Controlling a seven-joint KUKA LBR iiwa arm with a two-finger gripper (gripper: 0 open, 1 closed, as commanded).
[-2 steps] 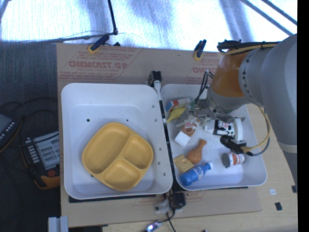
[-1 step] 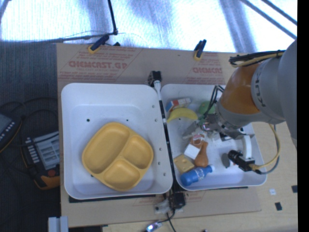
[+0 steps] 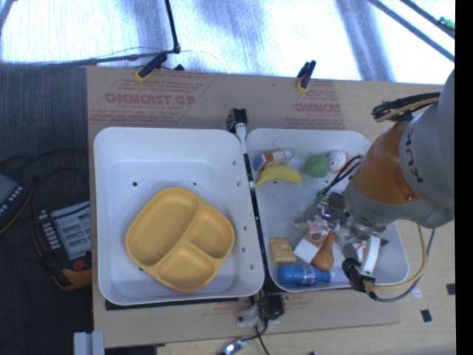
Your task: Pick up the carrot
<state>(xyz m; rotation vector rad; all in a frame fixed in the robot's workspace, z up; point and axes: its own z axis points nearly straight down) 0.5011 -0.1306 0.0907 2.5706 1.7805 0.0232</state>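
The carrot (image 3: 324,252) is a small orange cone lying in the right bin (image 3: 384,272), near its front, with the thin end pointing to the front. My gripper (image 3: 338,224) hangs low over the bin, right above and just behind the carrot, under the orange band of the arm (image 3: 384,174). The gripper's body hides the carrot's upper end. Whether anything is held cannot be made out.
Around the carrot lie a white block (image 3: 306,251), a yellow cheese-like piece (image 3: 281,251) and a blue bottle (image 3: 299,275). Further back are a banana (image 3: 279,174), a green ball (image 3: 318,165) and a small tube (image 3: 275,157). The left bin (image 3: 118,161) holds a yellow divided plate (image 3: 181,237).
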